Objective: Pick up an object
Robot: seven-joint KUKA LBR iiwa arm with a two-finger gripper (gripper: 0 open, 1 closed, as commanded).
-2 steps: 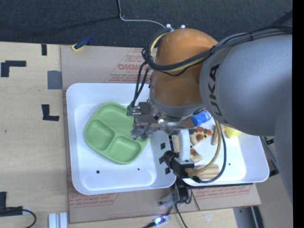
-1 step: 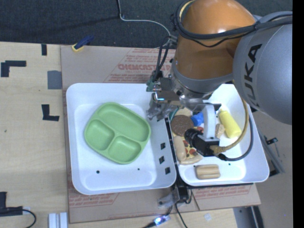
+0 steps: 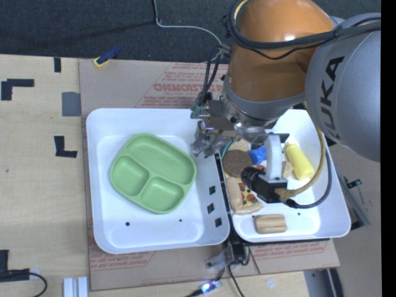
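Observation:
My gripper (image 3: 207,142) hangs low over the wall between the two bins, at the upper left corner of the right bin (image 3: 337,218). Just to its right lies a brown round disc (image 3: 236,163). Below that is a pizza slice (image 3: 242,199), and a tan bread-like block (image 3: 270,223) sits at the bin's front. A yellow oblong piece (image 3: 298,159) and a small blue piece (image 3: 258,154) lie further right, partly hidden by the wrist. I see nothing held by the gripper.
A green divided plate (image 3: 151,172) fills the middle of the left bin (image 3: 99,166). The large orange and grey arm covers the back of the right bin. Cardboard lies under both bins.

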